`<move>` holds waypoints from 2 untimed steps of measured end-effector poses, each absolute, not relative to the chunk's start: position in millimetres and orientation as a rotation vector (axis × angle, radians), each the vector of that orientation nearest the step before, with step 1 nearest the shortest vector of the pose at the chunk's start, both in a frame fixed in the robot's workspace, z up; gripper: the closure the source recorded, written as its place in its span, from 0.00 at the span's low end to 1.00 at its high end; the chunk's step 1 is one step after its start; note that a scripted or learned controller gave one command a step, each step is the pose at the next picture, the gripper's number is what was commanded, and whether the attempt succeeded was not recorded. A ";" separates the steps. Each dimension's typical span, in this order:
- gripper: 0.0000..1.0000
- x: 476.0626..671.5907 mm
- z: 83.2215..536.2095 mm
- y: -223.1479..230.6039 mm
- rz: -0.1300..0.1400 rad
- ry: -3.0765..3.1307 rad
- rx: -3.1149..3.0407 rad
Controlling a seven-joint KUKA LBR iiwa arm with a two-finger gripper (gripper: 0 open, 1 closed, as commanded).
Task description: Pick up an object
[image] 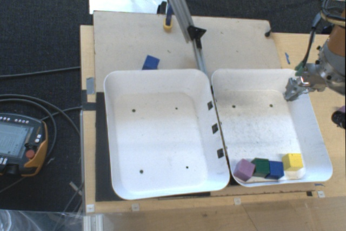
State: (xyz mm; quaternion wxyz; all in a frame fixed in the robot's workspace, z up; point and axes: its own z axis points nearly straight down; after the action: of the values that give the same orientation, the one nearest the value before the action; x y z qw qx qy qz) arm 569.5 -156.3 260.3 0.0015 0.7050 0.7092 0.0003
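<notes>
Four blocks huddled along right bin's (313, 132) near edge: purple block (244, 169), green block (261, 165), blue block (276, 170), yellow block (292, 161). Gripper (292, 89) above far right rim, well apart from blocks; possibly closed, cannot tell.

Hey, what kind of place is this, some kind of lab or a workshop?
Most likely a robotics lab set up for grasping trials. A bench holds two shallow white bins, small coloured blocks lie in the right one, the arm's end effector hangs over it, and a control pendant lies on the carpet.
</notes>
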 end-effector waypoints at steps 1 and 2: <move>1.00 571.1 244.8 -120.3 0.002 2.231 2.212; 1.00 517.1 133.8 -150.1 -0.006 2.223 2.228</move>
State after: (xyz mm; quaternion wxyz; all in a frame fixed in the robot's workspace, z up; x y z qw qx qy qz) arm 517.1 -150.1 133.8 -0.0028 0.7078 0.7064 -0.0021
